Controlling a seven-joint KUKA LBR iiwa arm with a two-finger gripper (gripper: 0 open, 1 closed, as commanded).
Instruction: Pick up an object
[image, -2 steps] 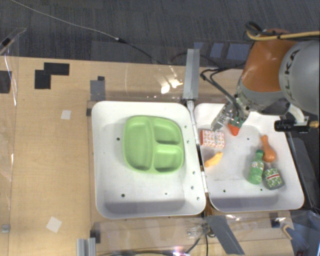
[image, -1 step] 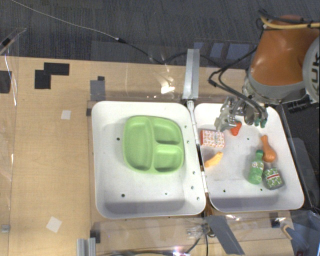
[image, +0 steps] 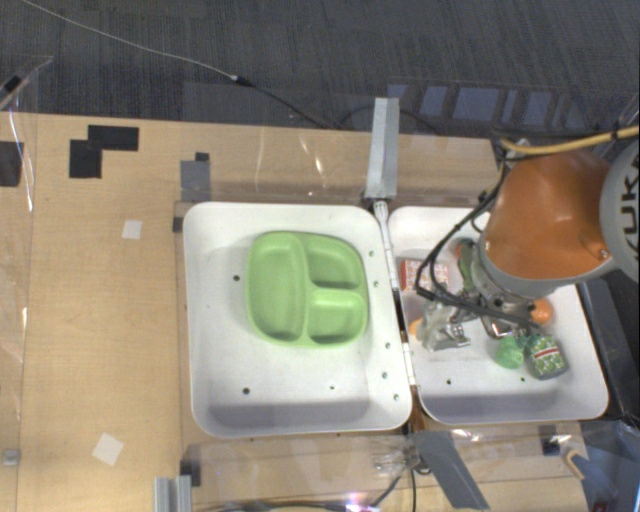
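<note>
Robot arm reaching in from the right, pointing steeply downward.

A grey arm (image: 622, 205) is entering at the right edge, and its wide orange band (image: 548, 220) is sitting just above the wrist, facing the camera almost end on. Below the band, a grey wrist ring is showing, with black cables looping out to its left. The metal gripper (image: 447, 328) is hanging beneath the wrist, low and to the left, partly hidden by the arm itself.
</note>
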